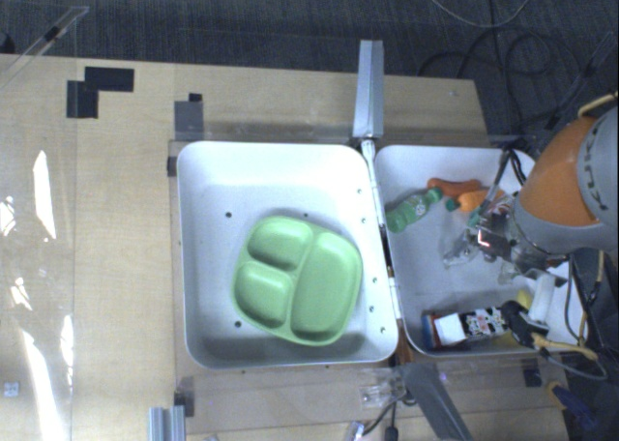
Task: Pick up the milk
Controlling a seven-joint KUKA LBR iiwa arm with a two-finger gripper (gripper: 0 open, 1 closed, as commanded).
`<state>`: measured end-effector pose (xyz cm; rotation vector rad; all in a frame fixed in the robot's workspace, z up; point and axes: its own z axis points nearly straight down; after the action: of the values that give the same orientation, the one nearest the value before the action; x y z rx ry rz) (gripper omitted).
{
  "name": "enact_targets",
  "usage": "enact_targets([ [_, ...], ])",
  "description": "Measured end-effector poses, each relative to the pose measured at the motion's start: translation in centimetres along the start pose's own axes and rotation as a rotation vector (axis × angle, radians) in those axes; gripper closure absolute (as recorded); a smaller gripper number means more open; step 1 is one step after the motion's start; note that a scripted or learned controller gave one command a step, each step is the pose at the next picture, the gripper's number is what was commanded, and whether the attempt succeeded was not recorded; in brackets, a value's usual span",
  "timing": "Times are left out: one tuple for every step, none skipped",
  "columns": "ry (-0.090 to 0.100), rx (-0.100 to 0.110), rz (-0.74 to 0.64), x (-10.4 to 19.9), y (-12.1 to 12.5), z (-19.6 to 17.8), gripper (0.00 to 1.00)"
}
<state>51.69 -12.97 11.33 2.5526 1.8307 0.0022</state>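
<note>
While the arm (580, 188) is reaching in over the right bin's (426, 265) right edge, its gripper (484, 236) is hanging mid-bin, grip state impossible to tell; the milk (469, 325) is lying along the near edge.

Milk carton (468, 326) lying on its side, lower right of the frame.

It is a small dark carton with a red-orange end toward the left, resting flat near the front wall of the right bin (426, 265).

The pale wooden bench (97, 265) carries 2 shallow white bins side by side, the left bin (198, 236) and the right bin (426, 265), touching along a metal divider, plus black tape marks (97, 86).
</note>
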Motion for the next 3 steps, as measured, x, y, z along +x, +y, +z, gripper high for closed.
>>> enact_targets([
  [0.001, -0.014, -0.066, -0.1, -2.7, 2.4, 0.00],
  [-0.001, -0.013, -0.192, -5.2, -1.0, 2.4, 0.00],
  [-0.001, -0.006, -0.425, -0.3, 1.2, -3.3, 0.00],
])
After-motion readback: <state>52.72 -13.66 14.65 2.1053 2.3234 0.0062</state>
